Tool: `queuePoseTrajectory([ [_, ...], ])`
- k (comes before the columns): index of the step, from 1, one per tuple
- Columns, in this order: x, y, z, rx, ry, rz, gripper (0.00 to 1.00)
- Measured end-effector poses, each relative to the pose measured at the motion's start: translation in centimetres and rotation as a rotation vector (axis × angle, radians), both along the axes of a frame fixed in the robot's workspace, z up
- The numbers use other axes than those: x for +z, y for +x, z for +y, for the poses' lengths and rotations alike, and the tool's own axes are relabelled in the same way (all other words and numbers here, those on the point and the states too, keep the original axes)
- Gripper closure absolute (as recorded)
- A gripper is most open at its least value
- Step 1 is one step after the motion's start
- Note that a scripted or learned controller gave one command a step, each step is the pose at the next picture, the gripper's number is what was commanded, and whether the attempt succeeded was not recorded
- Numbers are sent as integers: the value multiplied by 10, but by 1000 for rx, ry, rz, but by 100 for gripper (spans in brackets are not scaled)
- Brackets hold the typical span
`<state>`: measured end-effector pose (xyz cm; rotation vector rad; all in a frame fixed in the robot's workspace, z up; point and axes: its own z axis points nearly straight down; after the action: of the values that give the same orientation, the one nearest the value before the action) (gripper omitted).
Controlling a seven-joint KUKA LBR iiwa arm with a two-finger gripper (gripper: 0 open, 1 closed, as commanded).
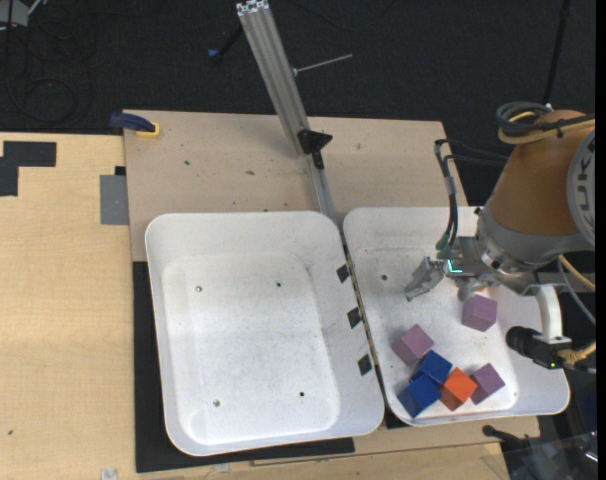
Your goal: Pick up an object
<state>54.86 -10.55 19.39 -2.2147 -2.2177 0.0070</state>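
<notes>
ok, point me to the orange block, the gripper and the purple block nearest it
orange block (pixel 458 387), camera view, on its top face.
gripper (pixel 445 282), camera view, midway between the fingertips.
purple block nearest the gripper (pixel 479 313), camera view, on its top face.

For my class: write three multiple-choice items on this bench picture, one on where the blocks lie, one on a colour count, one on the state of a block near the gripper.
1. Where do the blocks lie?
A. left bin
B. right bin
C. bare bench

2. How many blocks are orange?
A. one
B. two
C. three

3. The purple block nearest the gripper is
A. stacked on the orange block
B. lying in the left bin
C. apart from the cluster

Answers:
1 B, all lie in the right bin, none in the left bin.
2 A, one orange block.
3 C, the purple block by the gripper sits apart from the cluster.
</notes>
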Motion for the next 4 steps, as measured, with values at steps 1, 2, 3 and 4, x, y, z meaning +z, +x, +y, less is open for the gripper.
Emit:
queuePoseTrajectory([
  [1, 2, 1, -2, -5, -1, -5, 0],
  [2, -62, 1, 3, -4, 0, 2, 0],
  [3, -103, 2, 4, -5, -1, -6, 0],
  [4, -92, 1, 3, -14, 1, -5, 100],
])
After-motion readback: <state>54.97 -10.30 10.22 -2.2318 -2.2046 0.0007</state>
